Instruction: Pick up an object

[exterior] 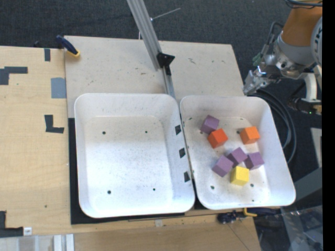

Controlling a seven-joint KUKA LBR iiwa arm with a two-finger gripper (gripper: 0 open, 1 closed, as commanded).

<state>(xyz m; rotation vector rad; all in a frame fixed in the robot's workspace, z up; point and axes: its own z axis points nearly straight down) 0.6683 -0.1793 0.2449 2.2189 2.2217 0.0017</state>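
The right bin [277, 140] holds several small cubes. A purple cube [210, 123] and a red-orange cube [218, 137] lie near its middle, and an orange cube [249, 135] sits to their right. Lower down, three purple cubes [238, 155] cluster around a yellow cube [240, 175]. My gripper [251, 85] hangs beyond the bin's far right corner, above the bench edge and apart from every cube. Nothing shows in its grasp.
The left bin [84, 140] stands beside the right one, sharing a middle wall. A slanted metal rail [146, 25] runs down to the bins' far junction. Black cables [285, 119] lie right of the right bin. A blue and yellow clamp [68, 45] lies at the far left.
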